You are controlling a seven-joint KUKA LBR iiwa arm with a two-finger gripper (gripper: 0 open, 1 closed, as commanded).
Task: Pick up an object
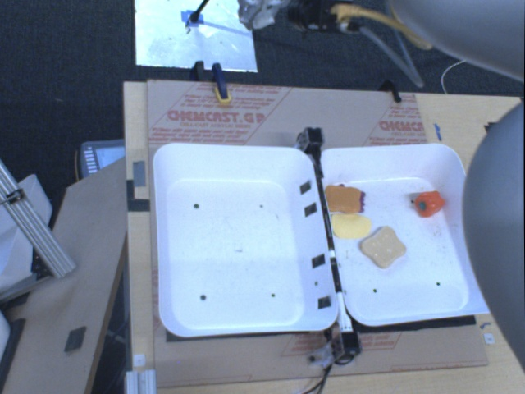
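Observation:
Several small objects lie in the right bin (447, 298). An orange-brown piece with a purple edge (344, 199) sits near the bin's left wall. A flat yellow disc (351, 226) lies just below it. A tan bread-like slice (383, 247) rests to the lower right of the disc. A red-orange pepper-like toy (427, 203) lies alone toward the right. My gripper (261, 5) hangs high at the top of the view, beyond the far edge of the bench, well away from both bins and the objects.
The left bin (164, 245) adjoins the right one along a clipped centre seam (321, 220). A shiny metal sheet (195, 23) lies behind the bench. The arm's grey body (496, 245) covers the right bin's right edge. An aluminium rail (33, 228) leans at far left.

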